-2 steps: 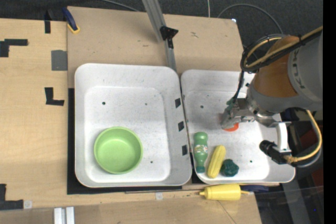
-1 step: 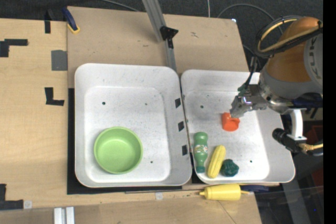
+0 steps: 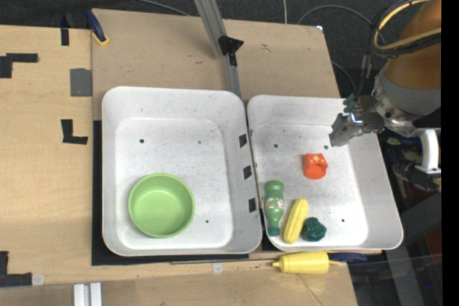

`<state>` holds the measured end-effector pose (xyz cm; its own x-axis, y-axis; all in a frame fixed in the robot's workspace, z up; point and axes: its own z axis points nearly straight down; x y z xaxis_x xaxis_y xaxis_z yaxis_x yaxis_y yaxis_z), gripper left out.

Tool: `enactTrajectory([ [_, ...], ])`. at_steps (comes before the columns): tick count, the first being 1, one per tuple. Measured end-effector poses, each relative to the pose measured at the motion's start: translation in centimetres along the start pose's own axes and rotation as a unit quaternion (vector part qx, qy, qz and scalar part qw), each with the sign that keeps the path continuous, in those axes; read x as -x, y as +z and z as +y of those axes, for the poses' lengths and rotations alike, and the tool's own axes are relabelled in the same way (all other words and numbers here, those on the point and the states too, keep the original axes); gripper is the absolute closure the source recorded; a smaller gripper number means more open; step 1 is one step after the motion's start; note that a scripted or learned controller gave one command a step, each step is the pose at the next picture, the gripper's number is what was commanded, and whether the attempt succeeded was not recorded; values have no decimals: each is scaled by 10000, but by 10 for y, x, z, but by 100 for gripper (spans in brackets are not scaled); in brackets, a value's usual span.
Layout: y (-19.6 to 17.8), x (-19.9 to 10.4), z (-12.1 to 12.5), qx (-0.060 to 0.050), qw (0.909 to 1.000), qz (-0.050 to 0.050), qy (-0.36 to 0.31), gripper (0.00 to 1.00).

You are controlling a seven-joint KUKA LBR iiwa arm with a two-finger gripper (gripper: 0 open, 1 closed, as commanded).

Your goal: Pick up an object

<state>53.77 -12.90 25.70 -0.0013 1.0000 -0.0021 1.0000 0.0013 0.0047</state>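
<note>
The orange object [image 3: 314, 165] serves as the reference point for this record. It lies on the floor of the right bin [image 3: 373, 226], near the bin's middle, touching nothing else.

The hand [image 3: 340, 132] hangs above and to the right of the orange object, over the upper right part of the same bin, apart from the object. It is dark and seen at a slant; how far its fingers stand apart cannot be told, and nothing can be seen between them. The arm [image 3: 412, 68] behind it, grey with an orange band, lies further right of the orange object, beyond the bin's right wall.

Below and left of the orange object, against the bin's lower left corner, three items sit close together: a green bottle [image 3: 274, 201] nearest the left wall, a yellow banana-shaped piece [image 3: 295, 220] leaning just beside it, and a dark green lump [image 3: 313, 229] touching the yellow piece on its right.

Well to the left of the orange object, the left bin [image 3: 176, 107] holds a light green bowl [image 3: 161, 205], upright, in its lower left part.

Below the orange object, outside the bins on the bench [image 3: 172, 46], a yellow bottle [image 3: 305, 263] lies on its side along the right bin's lower rim.
</note>
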Motion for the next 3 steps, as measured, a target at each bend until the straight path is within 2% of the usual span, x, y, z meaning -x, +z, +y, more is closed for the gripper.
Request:
enactTrajectory([
  [1,-18,0,0,-24,10000,9,-1,100],
  [2,-17,-50,13,-29,10000,15,-24,100],
  [3,4,-107,17,-41,10000,16,-28,100],
])
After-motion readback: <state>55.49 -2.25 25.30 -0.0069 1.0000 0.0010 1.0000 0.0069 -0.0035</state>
